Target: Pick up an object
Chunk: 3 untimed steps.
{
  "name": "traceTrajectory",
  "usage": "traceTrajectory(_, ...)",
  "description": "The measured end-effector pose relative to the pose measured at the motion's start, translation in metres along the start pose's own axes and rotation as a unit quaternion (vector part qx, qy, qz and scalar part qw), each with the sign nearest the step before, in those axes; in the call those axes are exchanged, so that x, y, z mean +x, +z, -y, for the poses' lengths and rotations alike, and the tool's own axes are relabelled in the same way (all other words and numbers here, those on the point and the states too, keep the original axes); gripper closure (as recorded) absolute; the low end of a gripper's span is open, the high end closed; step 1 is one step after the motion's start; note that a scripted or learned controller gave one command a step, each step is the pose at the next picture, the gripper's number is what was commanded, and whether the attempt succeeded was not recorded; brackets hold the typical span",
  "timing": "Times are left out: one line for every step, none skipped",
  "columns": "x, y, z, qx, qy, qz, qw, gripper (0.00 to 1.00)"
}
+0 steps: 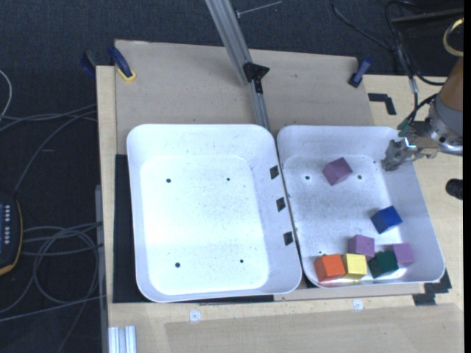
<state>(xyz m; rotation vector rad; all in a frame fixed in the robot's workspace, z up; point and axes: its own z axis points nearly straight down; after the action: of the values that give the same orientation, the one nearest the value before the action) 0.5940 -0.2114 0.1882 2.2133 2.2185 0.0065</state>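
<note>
Camera view is looking down on the counter (pixel 184 79), and from where I am standing the tool (pixel 398 153) is hanging at the far right edge of the right bin (pixel 434 230), reaching in from the right side. Its tip is sitting just over the bin's rim near the far right corner. I cannot tell how its tip is set, because it is too small and dark against the rim. Nothing is showing in its grasp.

Closest to the tool, a purple block (pixel 338 171) is lying by itself in the far half of the right bin, toward the middle. Farther toward the near edge, a blue block (pixel 386 218) is resting close to the right wall. Along the near edge a cluster is crowding together: an orange block (pixel 330 266) at the near left corner, a yellow block (pixel 356 265) touching it, a green block (pixel 383 263) just beside that, a second purple block (pixel 363 244) behind the yellow one, and a third purple block (pixel 402 253) toward the near right corner.

The left bin (pixel 136 197) is sitting beside the right one, their walls touching. A grey pole (pixel 232 35) is slanting across the counter's far edge, and blue clamps (pixel 121 62) are gripping the far corners.
</note>
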Motion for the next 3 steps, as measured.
traceTrajectory(0.007,-0.051,0.004,0.0,0.0,0.0,1.0,1.0)
traceTrajectory(0.006,-0.106,0.002,0.0,0.0,0.0,1.0,1.0)
traceTrajectory(0.053,-0.091,-0.007,0.005,-0.002,-0.002,1.0,1.0)
